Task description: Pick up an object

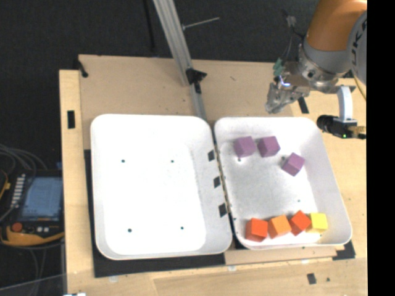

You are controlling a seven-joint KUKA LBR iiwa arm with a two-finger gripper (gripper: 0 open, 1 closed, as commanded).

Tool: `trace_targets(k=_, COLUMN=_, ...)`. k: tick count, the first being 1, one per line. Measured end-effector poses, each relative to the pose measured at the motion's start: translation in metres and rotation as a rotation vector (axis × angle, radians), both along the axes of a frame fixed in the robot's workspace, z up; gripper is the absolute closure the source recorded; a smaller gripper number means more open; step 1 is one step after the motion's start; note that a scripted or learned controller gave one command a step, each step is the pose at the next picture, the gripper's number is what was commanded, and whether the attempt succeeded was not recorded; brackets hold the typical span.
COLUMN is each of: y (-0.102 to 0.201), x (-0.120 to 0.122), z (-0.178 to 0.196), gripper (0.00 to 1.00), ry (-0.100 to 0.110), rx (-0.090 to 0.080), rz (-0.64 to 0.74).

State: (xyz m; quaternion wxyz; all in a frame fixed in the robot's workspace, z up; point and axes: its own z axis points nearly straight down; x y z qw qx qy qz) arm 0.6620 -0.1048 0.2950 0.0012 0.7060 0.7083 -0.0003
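Three purple cubes lie in the far part of the right bin (327, 165): one (244, 146) at the left, one (268, 145) beside it, and a third (293, 163) a little nearer and to the right. Along the bin's near wall runs a row of blocks: a red-orange one (257, 229), an orange one (279, 226), a red one (300, 221) and a yellow one (319, 221). My gripper (279, 100) hangs above the bin's far rim, beyond the purple cubes, with nothing seen between its fingers.
The left bin (151, 184) lies beside the right one, joined by black clips at the shared wall. A slanted metal pole (176, 36) rises behind the bins. A device with cables (37, 202) sits off the bench at the left.
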Motion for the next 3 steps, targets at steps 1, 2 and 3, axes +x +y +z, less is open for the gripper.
trace_targets(k=1, y=0.058, x=-0.013, z=-0.008, gripper=1.0, ry=0.002, rx=0.003, rz=0.003)
trace_targets(k=2, y=0.108, x=-0.025, z=-0.028, gripper=1.0, ry=0.001, rx=0.002, rz=-0.001)
trace_targets(k=3, y=0.155, x=-0.045, z=-0.027, gripper=1.0, ry=0.002, rx=0.003, rz=0.003)
